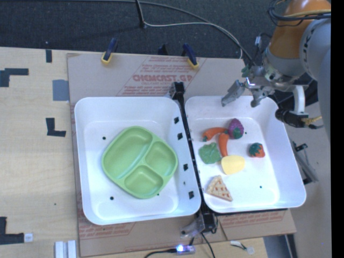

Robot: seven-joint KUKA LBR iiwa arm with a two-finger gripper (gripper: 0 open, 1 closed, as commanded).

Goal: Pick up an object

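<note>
Two white bins sit side by side on the counter (32, 160), on a cardboard sheet (156, 77) held by two blue-and-yellow clamps.

Camera view:
- Arm (301, 31) enters from upper right, orange band above the wrist, wrist angled down and left toward the far edge of the right bin (279, 192).
- Gripper (243, 97) hangs over the right bin's far rim, fingers spread apart, nothing between them. One finger (232, 94) points down-left, the other sits near the bin's far right corner.
- Right bin contents, all lying on the floor, none touched by the gripper: purple fruit (235, 128) closest to the gripper; carrot (214, 133) just left of it; a second orange piece (223, 144) below, touching the green leafy piece (209, 153); yellow piece (233, 165) just beside both; strawberry (256, 150) apart at the right; waffle wedge (219, 188) alone near the front.
- Left bin (88, 117) holds a green divided tray (140, 161), three compartments, set at a tilt to the bin walls.
- Black cable (188, 23) runs across the dark floor behind the counter toward the arm.
</note>
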